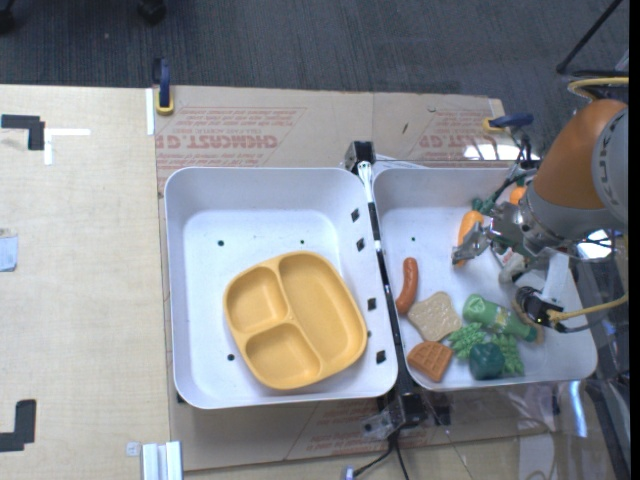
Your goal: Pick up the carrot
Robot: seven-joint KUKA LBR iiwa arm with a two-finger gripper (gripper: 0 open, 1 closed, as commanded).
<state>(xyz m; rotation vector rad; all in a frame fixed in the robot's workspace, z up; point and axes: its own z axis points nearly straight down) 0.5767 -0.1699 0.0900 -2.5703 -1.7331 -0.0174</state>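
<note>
Camera view: arm reaches in from right over right bin (400, 198). Gripper (487, 240) low at carrot (468, 225), far-right part of that bin, orange body w/ green top pointing toward far side. One metal finger (466, 251) visible just near side of carrot; other finger hidden by wrist. Can't tell whether spread or pressed together, nor whether carrot sits between them. Looks like grasp approach, not a confirmed hold.

Elsewhere in right bin: hot dog (407, 284) left of centre, bread slice (434, 316) nearer, waffle (431, 361) at near edge, green veg cluster (487, 343) near-right. Left bin (180, 268) holds yellow divided plate (293, 319).

Risks, judged:
- Off-centre closure: visible finger seems beside carrot, so could squeeze one end only, rolling or popping it away.
- Tapered, smooth toy likely to slip on lift.
- Carrot close to far-right wall; hidden finger could hit the wall & block closing.
- Dangling cable (560, 313) by wrist could snag green veg cluster on retreat.
</note>
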